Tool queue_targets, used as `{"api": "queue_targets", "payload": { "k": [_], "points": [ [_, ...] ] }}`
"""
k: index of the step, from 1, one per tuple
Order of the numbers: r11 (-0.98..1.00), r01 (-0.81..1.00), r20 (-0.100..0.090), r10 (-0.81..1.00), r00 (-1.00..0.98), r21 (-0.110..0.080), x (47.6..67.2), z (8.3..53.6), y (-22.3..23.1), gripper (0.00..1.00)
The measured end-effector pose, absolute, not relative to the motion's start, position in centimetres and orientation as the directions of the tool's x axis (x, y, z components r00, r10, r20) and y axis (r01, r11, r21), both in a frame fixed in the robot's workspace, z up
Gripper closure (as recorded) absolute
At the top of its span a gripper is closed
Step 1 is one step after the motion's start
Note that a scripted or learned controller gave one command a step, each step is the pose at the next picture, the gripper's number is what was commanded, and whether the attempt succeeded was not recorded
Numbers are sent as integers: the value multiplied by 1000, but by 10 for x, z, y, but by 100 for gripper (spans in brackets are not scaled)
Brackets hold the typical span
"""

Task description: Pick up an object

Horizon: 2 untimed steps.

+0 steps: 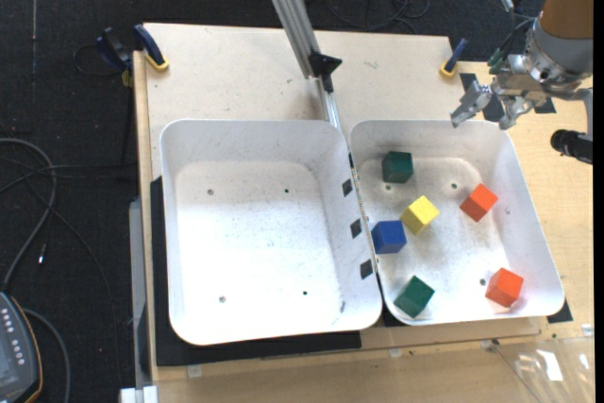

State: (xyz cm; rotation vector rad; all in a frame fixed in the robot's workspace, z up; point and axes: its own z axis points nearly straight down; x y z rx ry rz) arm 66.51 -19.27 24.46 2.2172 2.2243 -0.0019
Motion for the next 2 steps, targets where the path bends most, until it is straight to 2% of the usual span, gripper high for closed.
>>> {"api": "queue_targets", "payload": {
  "k": [1, 2],
  "points": [
    [6, 1000, 2, 1000, -6, -7, 681, 142, -144, 0],
    [-1, 1000, -1, 1000, 1, -3, 681, 93, -162, 0]
  ]
}}
